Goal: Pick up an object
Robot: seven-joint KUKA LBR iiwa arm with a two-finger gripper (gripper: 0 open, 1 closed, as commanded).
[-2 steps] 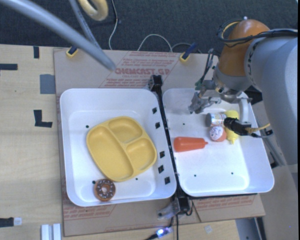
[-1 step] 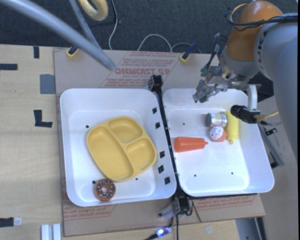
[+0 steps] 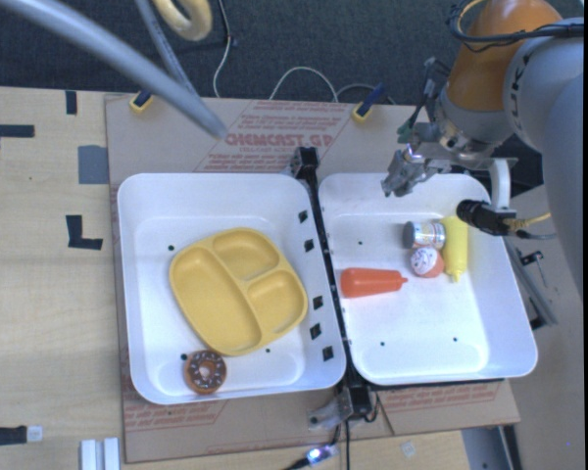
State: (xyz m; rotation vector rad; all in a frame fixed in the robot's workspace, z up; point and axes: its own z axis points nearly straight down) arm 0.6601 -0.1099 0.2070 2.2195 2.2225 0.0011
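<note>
The right bin (image 3: pixel 470 355) holds an orange carrot (image 3: pixel 370 282), a small silver can (image 3: pixel 424 233), a round red-and-white ball (image 3: pixel 426 261) and a yellow banana-like piece (image 3: pixel 456 246). In the left bin (image 3: pixel 142 262) lie a yellow divided plate (image 3: pixel 237 288) and a chocolate doughnut (image 3: pixel 205 371). My gripper (image 3: pixel 404 176) hangs above the right bin's far edge, up and to the left of the can, with nothing visible between its fingers.
A black divider (image 3: pixel 317 253) runs between the two bins. Both bins rest on a cardboard sheet (image 3: pixel 274 135) with red print. A grey pole (image 3: pixel 88 37) crosses the upper left. The arm's grey body (image 3: pixel 559 96) fills the upper right.
</note>
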